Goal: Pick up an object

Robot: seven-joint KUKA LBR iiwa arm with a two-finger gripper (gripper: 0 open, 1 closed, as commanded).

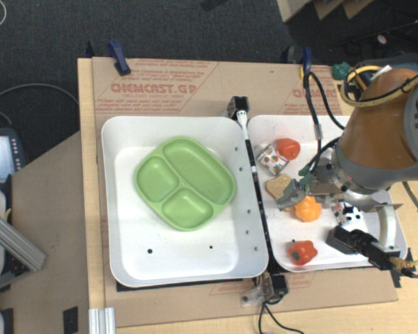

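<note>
Claw point(292, 195), grip state unclear, hovers beside the roundish orange fruit point(307, 210).

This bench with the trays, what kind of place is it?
Probably a robot lab. A grey and orange arm reaches over two white bins of toys, clamped to a board, with loose cables around.

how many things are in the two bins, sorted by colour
Green: 1, the divided plate
Red or red-orange: 2
Orange: 1
Tan: 1
White with red print: 1
Black and white: 1
Total: 7
</note>
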